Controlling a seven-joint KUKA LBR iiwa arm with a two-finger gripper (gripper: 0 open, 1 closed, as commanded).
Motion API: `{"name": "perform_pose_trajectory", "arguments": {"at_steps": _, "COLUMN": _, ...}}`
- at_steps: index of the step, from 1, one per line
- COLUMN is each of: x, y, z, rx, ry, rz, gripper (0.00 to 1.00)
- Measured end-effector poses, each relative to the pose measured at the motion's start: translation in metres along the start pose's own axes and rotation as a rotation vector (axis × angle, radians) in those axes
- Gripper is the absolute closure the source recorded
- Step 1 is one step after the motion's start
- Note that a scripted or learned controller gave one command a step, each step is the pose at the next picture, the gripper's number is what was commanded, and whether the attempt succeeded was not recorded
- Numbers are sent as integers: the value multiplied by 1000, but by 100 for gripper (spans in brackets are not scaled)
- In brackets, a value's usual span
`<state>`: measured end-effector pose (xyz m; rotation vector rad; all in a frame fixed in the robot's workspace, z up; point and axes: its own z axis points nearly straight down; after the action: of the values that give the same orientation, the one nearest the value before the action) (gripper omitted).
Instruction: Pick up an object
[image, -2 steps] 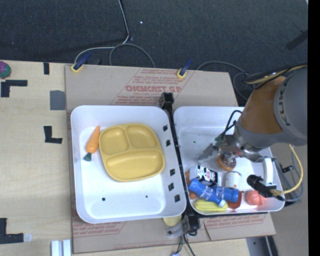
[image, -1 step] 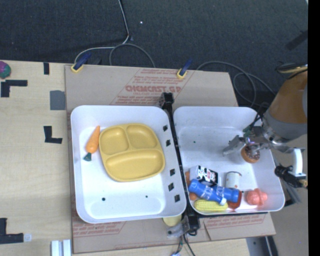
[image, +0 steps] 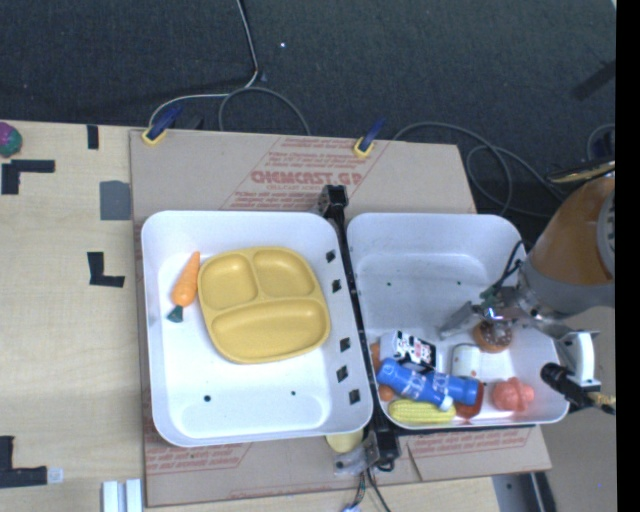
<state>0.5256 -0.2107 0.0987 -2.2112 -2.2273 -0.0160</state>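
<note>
We see the metal two-finger gripper (image: 487, 322) low in the right shallow white bin (image: 420, 240), near a blue plastic bottle (image: 428, 385); grip unclear.

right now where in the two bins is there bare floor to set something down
Left bin: a bare strip along its near edge, below the yellow divided plate; the carrot takes the far-left side. Right bin: bare far half, behind the tool. Its near edge is crowded: blue bottle, corn, red object.

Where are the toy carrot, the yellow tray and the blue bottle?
toy carrot (image: 186, 279): camera view, orange body.
yellow tray (image: 265, 303): camera view, central divider.
blue bottle (image: 428, 385): camera view, middle of body.
</note>
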Motion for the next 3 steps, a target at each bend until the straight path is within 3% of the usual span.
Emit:
{"name": "perform_pose_trajectory", "arguments": {"at_steps": 1, "x": -5, "y": 59, "z": 8, "rx": 4, "ry": 9, "rz": -1, "gripper": 0}}
{"name": "perform_pose_trajectory", "arguments": {"at_steps": 2, "x": -11, "y": 98, "z": -35, "rx": 1, "ry": -8, "rz": 2, "gripper": 0}}
{"name": "perform_pose_trajectory", "arguments": {"at_steps": 3, "x": -5, "y": 125, "z": 3, "rx": 11, "ry": 9, "rz": 1, "gripper": 0}}
